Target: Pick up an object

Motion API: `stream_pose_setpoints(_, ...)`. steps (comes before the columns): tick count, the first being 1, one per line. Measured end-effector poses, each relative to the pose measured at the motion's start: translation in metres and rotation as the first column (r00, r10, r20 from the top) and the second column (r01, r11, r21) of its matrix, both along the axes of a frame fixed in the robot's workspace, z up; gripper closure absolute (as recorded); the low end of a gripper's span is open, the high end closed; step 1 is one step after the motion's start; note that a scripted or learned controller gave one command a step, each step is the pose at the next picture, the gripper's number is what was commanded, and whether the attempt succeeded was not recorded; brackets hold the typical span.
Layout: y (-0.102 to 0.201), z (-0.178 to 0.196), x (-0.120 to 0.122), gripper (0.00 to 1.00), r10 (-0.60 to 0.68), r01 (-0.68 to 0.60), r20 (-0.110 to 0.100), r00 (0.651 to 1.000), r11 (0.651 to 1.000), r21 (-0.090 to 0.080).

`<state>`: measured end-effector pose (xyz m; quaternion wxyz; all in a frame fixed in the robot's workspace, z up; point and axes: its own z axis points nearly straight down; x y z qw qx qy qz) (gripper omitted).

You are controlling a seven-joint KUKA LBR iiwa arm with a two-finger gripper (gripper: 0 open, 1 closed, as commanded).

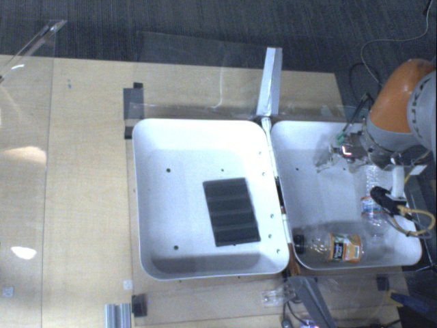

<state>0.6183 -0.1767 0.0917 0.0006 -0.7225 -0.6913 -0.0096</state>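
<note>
A black ribbed rectangular pad (231,211) lies flat in the middle of the left bin (153,183). In the right bin (300,183), a clear bottle with an orange label (332,246) lies on its side along the front wall. A small clear bottle with a blue cap (372,207) sits near the right wall. My gripper (339,152) hangs over the back part of the right bin, apart from both bottles. Something pale and glassy shows at its tip, too blurred to identify.
The arm's orange band (403,101) and grey wrist overhang the right bin's far right corner. A metal divider post (270,80) stands behind the seam between the bins. Cables (403,217) trail along the right bin's right edge.
</note>
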Motion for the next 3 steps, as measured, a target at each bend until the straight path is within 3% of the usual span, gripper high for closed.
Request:
stream_pose_setpoints(1, -0.020, 0.092, -0.042, 0.00, -0.077, 0.077, -0.004, 0.997, 0.997, -0.015)
stream_pose_setpoints(2, -0.020, 0.010, -0.130, 0.00, -0.144, 0.144, -0.010, 0.990, 0.989, -0.013)
stream_pose_setpoints(3, -0.015, 0.018, -0.107, 0.00, -0.253, 0.252, -0.009, 0.968, 0.968, -0.013)
